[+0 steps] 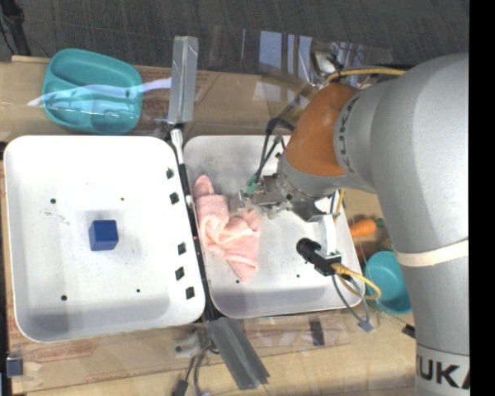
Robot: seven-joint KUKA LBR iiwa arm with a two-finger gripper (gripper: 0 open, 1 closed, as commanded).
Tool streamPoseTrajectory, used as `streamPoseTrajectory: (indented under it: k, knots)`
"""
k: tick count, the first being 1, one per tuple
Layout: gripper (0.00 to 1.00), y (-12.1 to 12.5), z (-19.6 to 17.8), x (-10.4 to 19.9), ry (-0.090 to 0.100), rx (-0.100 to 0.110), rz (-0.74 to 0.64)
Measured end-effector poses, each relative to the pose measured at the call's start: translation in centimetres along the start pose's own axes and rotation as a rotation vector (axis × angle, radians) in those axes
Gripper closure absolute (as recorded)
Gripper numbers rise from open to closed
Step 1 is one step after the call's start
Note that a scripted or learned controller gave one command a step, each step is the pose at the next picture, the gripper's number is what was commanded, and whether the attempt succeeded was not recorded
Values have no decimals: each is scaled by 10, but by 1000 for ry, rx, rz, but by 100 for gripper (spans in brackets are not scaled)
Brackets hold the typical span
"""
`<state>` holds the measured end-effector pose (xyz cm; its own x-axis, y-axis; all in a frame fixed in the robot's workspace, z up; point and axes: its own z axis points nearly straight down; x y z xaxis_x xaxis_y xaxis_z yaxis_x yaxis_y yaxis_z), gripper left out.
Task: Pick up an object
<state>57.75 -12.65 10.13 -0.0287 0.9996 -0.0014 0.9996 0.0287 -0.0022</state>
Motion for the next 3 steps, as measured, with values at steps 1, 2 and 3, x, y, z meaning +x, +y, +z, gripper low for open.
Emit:
streamPoseTrajectory:
  k: [1, 2, 3]
  knots:
    - [0, -7, 8, 19, -1, -3, -83]
    - [100, -6, -2, 20, -1, -3, -90]
    - [100, 50, -91, 71, 0, -2, -249]
